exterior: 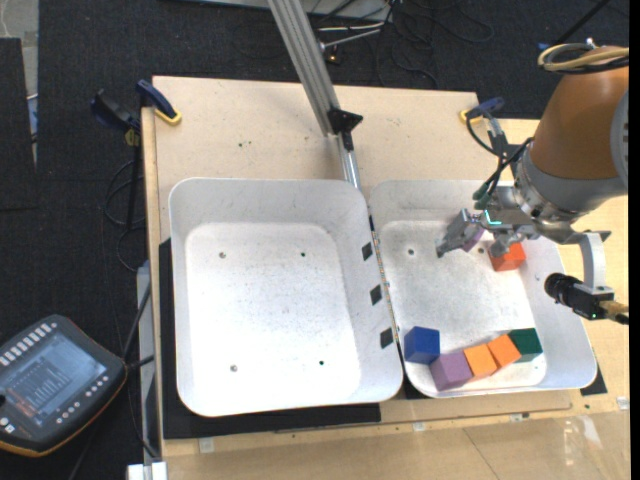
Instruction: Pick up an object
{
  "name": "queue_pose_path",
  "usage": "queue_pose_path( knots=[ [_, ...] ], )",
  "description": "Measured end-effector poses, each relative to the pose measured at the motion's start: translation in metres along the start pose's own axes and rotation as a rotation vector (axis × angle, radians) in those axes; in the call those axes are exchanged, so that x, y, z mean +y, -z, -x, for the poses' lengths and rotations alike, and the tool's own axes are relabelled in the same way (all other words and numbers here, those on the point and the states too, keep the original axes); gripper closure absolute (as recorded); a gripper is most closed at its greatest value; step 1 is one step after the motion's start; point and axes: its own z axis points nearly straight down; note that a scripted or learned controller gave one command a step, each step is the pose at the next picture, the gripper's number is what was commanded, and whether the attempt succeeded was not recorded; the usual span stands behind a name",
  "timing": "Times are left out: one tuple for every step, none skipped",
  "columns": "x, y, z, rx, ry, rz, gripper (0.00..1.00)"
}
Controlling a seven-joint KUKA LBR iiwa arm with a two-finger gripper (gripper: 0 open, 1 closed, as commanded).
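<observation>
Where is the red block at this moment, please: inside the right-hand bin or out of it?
Inside: the red block rests on the right bin's floor, beside the gripper.

I count two white bins on the bench (250, 118): the left bin (200, 208) and the right bin (570, 368). I count five blocks, all in the right bin: one blue block (422, 344), one purple block (450, 370), one orange block (481, 358), one green block (524, 344), and one red-orange block (508, 257) farther back. One handheld pendant (50, 383) lies left of the bench.
</observation>
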Motion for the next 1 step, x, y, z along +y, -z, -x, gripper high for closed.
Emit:
queue_pose_path(
  knots=[
    [0.0008, 0.0022, 0.0003, -0.001, -0.002, 0.005, 0.0]
  ],
)
